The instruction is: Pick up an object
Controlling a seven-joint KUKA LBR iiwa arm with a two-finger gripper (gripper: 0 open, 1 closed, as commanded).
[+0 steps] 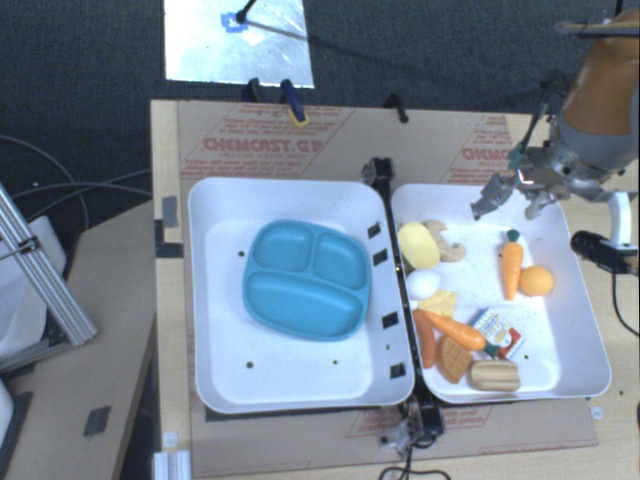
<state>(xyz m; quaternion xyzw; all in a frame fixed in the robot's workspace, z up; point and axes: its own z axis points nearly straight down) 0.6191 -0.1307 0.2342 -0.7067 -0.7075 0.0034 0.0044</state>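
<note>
- We count two white bins: the left bin [215, 368] and the right bin [575, 353].
- One blue divided plate [307, 278] lies in the left bin.
- In the right bin we count two carrots, one upright [511, 265] and one slanted [455, 329].
- One lemon [418, 245].
- One orange [537, 281].
- One egg [423, 285].
- One bread roll [494, 376].
- One small printed packet [495, 330].
- One waffle [453, 360].

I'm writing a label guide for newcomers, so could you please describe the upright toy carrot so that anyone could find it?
Look in the right white bin, in its right half. The toy carrot lies there lengthwise with its green tip pointing to the far side, just left of the orange ball. Unlike the other carrot, near the bread, it lies apart from the pile.
</note>
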